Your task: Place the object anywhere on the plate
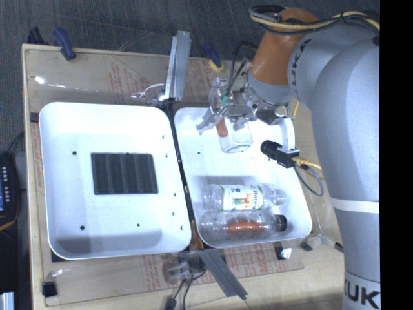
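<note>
The plate [124, 173] is a dark, ribbed rectangle lying flat in the middle of the left bin [64, 128]. My gripper [221, 118] hangs over the far end of the right bin [193, 147], well to the right of the plate. Directly under and beside it is a clear glass-like cup [236, 139], with a small orange-red piece [222, 130] at its left edge. Whether the gripper touches or holds the cup is hidden by its own body.
Two clear bottles lie side by side at the near end of the right bin: one with a white and green label [244, 197], one with reddish contents and a dark cap [245, 225]. A black cable connector [277, 152] hangs beside the arm. A raised divider [177, 173] separates the bins.
</note>
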### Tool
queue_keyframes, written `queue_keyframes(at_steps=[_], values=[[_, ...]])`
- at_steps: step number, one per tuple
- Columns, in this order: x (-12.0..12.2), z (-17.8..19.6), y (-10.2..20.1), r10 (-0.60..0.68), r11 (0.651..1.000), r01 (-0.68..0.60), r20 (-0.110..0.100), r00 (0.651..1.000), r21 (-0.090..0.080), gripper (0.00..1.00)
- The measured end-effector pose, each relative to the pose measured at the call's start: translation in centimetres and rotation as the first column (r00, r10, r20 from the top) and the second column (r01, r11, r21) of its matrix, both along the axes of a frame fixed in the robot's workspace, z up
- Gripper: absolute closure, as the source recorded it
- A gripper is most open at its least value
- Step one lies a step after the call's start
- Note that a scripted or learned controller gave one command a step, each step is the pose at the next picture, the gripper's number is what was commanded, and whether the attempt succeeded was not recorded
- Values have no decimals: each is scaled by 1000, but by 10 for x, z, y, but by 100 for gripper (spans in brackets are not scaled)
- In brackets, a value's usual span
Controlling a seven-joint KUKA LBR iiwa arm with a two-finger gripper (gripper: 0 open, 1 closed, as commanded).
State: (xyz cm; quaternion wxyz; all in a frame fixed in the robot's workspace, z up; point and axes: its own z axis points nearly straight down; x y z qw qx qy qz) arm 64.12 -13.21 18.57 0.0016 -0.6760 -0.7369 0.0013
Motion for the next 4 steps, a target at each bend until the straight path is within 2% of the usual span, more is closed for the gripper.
queue_keyframes(at_steps=[1, 2, 3, 4], values=[[-62, 52, 72, 324, 946, -324, -1, 946, 1, 100], [-72, 5, 126, 546, 838, -546, -2, 838, 3, 100], [-46, 6, 183, 721, 693, -721, 3, 693, 0, 100], [-46, 6, 182, 720, 694, -720, 3, 694, -1, 0]])
